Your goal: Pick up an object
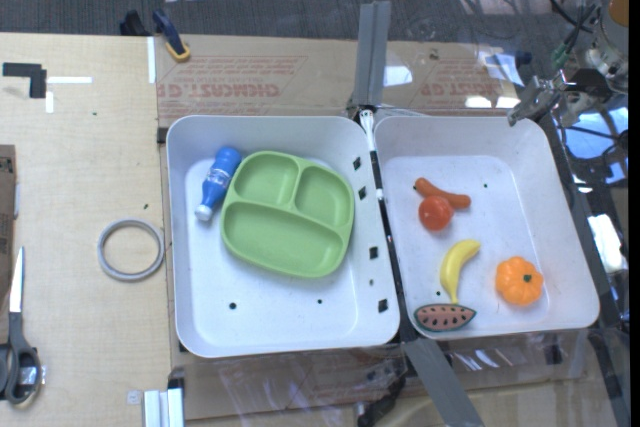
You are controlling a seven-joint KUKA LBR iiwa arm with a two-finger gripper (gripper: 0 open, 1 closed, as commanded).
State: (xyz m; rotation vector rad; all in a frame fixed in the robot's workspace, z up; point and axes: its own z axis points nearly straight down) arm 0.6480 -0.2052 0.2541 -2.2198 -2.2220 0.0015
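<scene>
The right bin [540, 215] holds a red tomato [435, 214] touching an orange carrot [446, 195]. Nearer the front lie a yellow banana [458, 264], an orange pumpkin [519, 281] and a watermelon slice [445, 317]. In the left bin [190, 295] a green divided plate [288, 213] lies flat, with a blue and white bottle [217, 180] beside its left edge. My gripper [536, 100] hangs above the far right corner of the right bin, well away from all the objects, with nothing seen in it.
A grey post [372, 55] rises behind the seam between the bins. On the bench to the left lie a tape ring [131, 248] and scissors [18, 360]. Cables hang near the arm at the top right.
</scene>
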